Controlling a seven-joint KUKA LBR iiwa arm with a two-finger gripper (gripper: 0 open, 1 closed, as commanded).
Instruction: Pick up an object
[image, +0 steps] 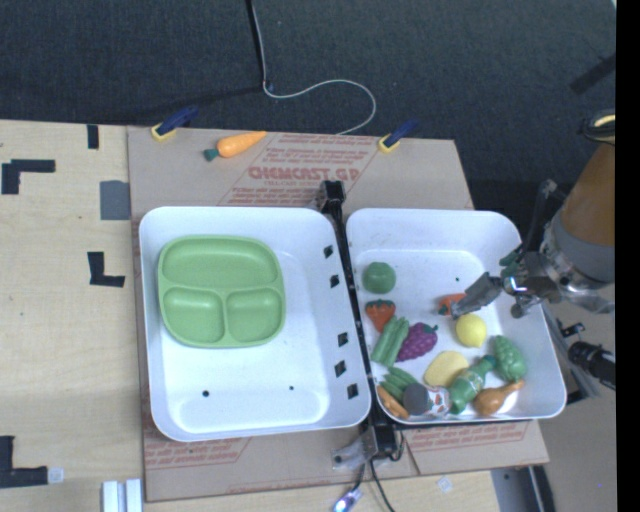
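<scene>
- My gripper (487, 292) hangs low over the right bin (420, 228), reaching in from the right edge; whether it is parted or closed, I cannot tell.
- The yellow lemon (470, 329) lies just below and slightly left of my tip, close beside it.
- An orange-red piece (451, 300) sits just left.

White bins (160, 400) – green divided plate (221, 291), purple grapes (419, 341), yellow lemon (470, 330), orange carrot (236, 146) on brown cardboard (300, 170)

Glossy white plastic bins (240, 410)
</scene>
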